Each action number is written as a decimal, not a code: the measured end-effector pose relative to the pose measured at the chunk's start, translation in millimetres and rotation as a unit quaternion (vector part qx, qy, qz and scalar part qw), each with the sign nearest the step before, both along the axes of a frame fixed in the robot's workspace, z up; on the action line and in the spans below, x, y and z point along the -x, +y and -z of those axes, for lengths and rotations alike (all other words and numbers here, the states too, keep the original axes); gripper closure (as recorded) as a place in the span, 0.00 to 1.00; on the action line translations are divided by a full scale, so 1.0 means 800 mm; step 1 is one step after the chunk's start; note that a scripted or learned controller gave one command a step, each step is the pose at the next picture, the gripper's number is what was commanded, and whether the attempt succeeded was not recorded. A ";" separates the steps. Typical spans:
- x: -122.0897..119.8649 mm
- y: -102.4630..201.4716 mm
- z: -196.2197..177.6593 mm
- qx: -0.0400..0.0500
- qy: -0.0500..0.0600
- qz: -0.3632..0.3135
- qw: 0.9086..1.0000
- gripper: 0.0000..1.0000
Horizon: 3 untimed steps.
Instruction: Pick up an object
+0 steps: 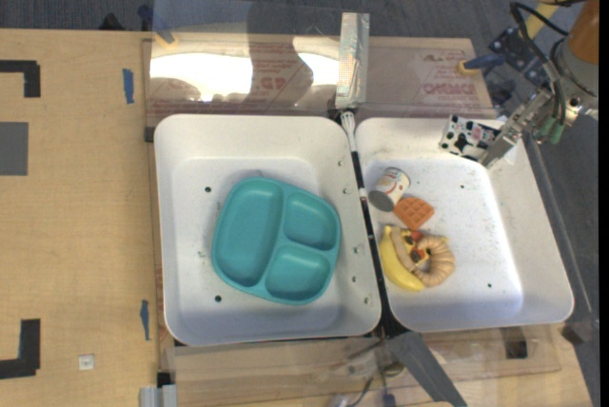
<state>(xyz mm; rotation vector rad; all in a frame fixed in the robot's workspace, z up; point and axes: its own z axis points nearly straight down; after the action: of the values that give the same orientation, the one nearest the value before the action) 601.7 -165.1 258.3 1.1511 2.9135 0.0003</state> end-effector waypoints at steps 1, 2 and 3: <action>-0.024 -0.064 -0.057 -0.001 0.000 0.118 0.993 1.00; 0.012 -0.073 -0.151 -0.001 -0.001 0.245 0.969 1.00; 0.016 -0.072 -0.141 -0.003 0.001 0.506 0.862 1.00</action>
<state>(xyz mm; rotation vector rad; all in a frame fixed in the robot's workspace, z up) 588.6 -222.8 370.9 2.4723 1.9335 0.0001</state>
